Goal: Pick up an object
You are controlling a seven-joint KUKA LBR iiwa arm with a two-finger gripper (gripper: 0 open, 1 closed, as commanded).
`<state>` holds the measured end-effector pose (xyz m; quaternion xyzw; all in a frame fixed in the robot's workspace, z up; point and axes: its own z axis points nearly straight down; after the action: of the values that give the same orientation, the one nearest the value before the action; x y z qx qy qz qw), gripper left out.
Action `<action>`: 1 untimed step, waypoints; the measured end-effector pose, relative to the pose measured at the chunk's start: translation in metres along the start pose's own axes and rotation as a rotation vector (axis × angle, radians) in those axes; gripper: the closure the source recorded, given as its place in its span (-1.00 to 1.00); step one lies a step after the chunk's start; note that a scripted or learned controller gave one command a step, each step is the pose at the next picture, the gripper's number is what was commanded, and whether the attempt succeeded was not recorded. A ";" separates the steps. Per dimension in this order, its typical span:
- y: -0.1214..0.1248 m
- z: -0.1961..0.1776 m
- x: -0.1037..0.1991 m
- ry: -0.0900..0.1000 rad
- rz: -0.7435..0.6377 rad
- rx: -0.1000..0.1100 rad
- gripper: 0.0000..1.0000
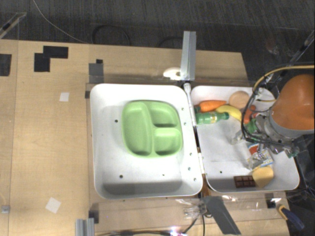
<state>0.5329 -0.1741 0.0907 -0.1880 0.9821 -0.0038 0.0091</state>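
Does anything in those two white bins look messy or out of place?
Nothing looks spilled or broken. The green divided tray sits slightly askew in the left bin. In the right bin, the carrot, green bottle and banana are jumbled together near its far edge.

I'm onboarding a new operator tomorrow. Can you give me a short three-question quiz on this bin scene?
1. True or false: the green divided tray lies in the right bin.
2. What lies nearest the right bin's front edge? A) carrot B) brown chocolate bar C) banana
3. Fill in: the arm hangs over the ____ bin.

Key: 1 false, it lies in the left bin. 2 B. 3 right.
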 end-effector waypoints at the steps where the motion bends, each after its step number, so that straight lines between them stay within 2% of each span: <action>1: 0.047 -0.002 0.015 -0.004 -0.081 0.001 -1.00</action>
<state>0.5013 -0.1362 0.0917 -0.2276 0.9737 -0.0043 0.0111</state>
